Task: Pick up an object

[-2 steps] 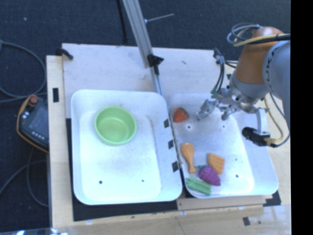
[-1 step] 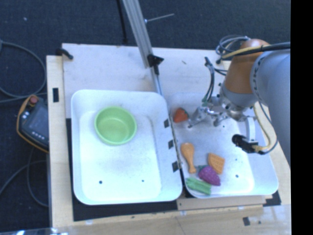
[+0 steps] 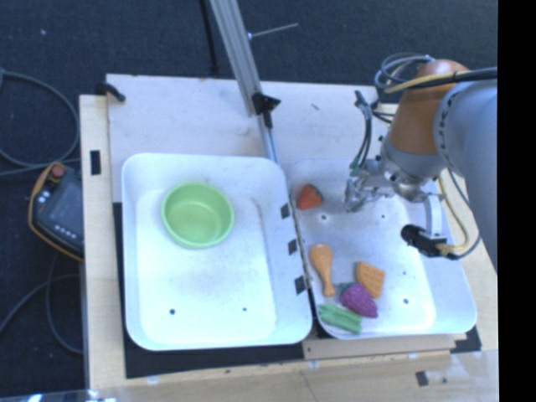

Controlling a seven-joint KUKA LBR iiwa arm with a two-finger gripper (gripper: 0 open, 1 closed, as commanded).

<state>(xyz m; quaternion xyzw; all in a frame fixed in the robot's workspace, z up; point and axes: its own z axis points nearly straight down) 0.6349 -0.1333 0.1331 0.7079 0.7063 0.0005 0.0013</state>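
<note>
- The gripper (image 3: 358,198) hangs low over the upper part of the right bin (image 3: 452,304). Whether it is open or closed I cannot tell, since it is small and dark against the bin floor; nothing shows in its grasp.
- The nearest object is the red piece (image 3: 310,197), just beside the gripper toward the view's left, close to the wall between the bins. It is a squat lump with no clear long axis, though its narrower end seems to point up and left.
- The other objects lie well below the gripper, toward the bin's near edge:
  - the drumstick (image 3: 322,268), long axis running up-down in the view, thick end up;
  - the orange wedge (image 3: 369,278);
  - the purple piece (image 3: 359,300), touching the wedge;
  - the green piece (image 3: 339,317), lying along the bin's rim, slanting down to the right.
- My judgement: a short sideways shift to the left would bring the gripper over the red piece, the easiest pick.
- The left bin (image 3: 151,325) holds a green bowl (image 3: 198,214), well apart from the arm.
</note>
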